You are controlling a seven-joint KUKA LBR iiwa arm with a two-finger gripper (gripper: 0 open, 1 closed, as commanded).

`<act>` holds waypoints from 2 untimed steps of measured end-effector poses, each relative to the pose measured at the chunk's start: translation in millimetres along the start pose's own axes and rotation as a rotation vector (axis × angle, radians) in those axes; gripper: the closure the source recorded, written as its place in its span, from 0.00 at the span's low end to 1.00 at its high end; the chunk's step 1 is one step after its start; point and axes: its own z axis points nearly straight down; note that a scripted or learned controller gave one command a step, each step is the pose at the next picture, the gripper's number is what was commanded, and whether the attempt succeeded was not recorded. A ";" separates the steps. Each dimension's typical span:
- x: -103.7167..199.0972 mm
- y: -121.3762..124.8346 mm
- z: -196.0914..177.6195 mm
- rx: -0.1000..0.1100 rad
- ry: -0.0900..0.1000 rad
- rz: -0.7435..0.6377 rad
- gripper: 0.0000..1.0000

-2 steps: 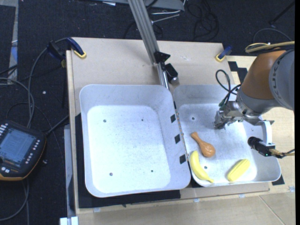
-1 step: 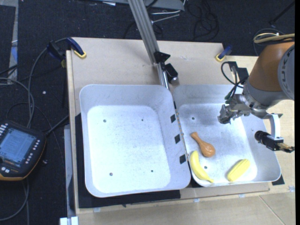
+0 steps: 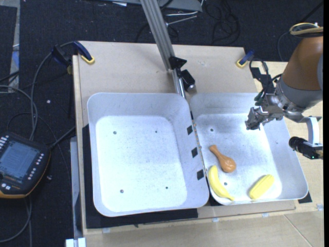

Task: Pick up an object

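Camera view from above: the arm's tool [image 3: 253, 121] hung over the far part of the right bin [image 3: 288, 153], and I could not tell its state. Nearer in that bin lay a brown pear-shaped toy [image 3: 223, 159], a banana [image 3: 218, 184] and a yellow block [image 3: 261, 186]. The left bin [image 3: 103, 112] sat beside it on the worktop [image 3: 128, 68].
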 end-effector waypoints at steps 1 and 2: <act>-5.7 -5.2 -58.3 -0.001 -0.001 0.001 1.00; 44.1 9.9 -43.5 0.005 0.002 -0.003 1.00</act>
